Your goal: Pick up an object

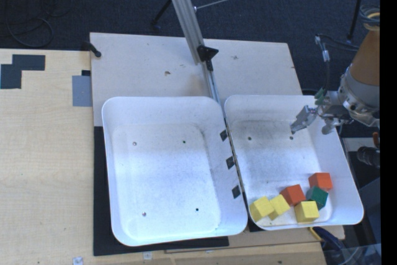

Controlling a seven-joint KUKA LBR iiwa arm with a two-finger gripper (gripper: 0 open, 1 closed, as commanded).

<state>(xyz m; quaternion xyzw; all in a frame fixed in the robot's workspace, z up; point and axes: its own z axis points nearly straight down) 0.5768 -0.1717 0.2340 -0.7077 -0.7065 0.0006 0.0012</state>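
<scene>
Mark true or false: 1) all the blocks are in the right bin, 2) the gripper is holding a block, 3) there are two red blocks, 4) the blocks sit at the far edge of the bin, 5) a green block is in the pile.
1) True. The blocks are all in the right bin; the left bin has none.
2) False. The gripper is over the upper right of the right bin, apart from the blocks, with nothing between its fingers.
3) True. One red block and another.
4) False. They cluster at the near, lower right corner.
5) True. The green block sits between the red ones and a yellow block.
</scene>
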